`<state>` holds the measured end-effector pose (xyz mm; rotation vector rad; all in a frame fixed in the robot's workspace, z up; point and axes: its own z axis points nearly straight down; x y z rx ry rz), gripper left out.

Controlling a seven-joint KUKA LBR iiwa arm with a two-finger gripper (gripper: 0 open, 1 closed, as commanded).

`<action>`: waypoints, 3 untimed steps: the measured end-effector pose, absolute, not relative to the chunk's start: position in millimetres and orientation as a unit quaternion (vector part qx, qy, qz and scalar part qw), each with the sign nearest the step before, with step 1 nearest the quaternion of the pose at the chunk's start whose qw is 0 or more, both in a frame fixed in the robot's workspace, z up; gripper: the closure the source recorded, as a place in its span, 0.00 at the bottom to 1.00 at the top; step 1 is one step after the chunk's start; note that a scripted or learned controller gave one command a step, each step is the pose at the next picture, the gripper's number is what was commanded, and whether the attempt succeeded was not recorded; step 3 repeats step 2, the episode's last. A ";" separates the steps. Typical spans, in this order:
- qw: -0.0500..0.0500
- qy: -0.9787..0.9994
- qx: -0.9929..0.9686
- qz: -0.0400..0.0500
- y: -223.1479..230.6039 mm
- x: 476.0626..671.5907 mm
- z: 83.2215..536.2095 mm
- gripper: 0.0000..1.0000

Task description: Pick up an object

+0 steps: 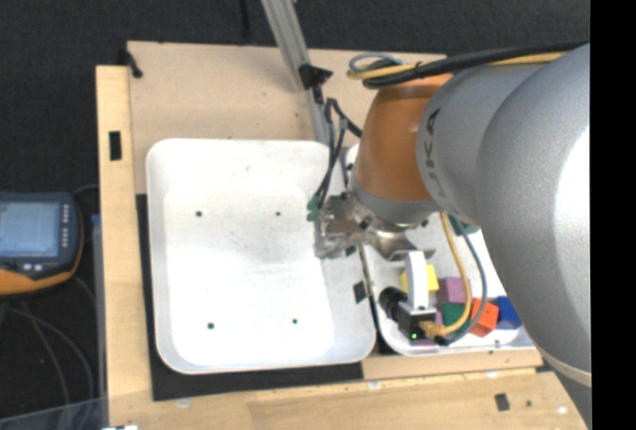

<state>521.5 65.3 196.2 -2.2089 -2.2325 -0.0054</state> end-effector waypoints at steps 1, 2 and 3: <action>0.000 -0.708 -0.706 0.001 82.2 510.9 196.5 1.00; 0.000 -0.712 -0.702 0.000 80.5 512.3 207.2 1.00; 0.000 -0.712 -0.702 0.000 80.5 512.3 207.2 1.00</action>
